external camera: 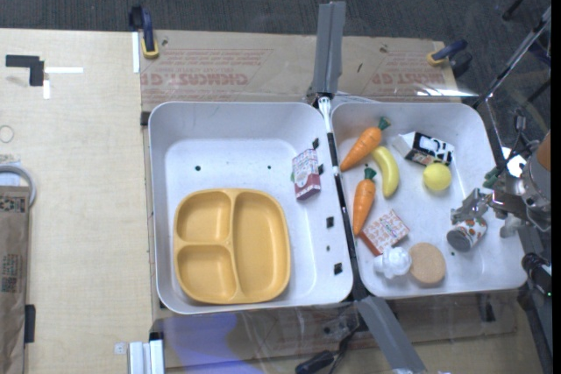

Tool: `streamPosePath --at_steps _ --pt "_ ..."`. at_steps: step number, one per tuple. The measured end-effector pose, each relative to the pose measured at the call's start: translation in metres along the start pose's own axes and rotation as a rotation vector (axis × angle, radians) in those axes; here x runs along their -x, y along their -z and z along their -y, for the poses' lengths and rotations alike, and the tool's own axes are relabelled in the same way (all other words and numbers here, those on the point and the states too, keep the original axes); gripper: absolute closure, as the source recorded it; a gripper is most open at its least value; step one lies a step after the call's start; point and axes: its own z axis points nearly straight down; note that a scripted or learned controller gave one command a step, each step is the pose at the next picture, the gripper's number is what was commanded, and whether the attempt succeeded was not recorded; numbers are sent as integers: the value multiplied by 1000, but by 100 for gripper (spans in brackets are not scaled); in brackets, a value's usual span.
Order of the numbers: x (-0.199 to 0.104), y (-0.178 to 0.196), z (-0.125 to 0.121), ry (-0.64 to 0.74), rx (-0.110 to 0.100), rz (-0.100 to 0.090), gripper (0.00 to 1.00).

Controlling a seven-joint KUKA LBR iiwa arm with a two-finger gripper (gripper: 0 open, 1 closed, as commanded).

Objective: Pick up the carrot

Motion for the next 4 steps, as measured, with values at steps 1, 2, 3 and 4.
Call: streamPosePath --at_steps 1,2,3,4 --pt "0 0 0 0 0 0 0" --pt "-11 -25 5 -59 -3 2 0" --pt "-6 29 2 -292 1 3 0" --pt "-5 -26 1 -698 -1 -2 0"
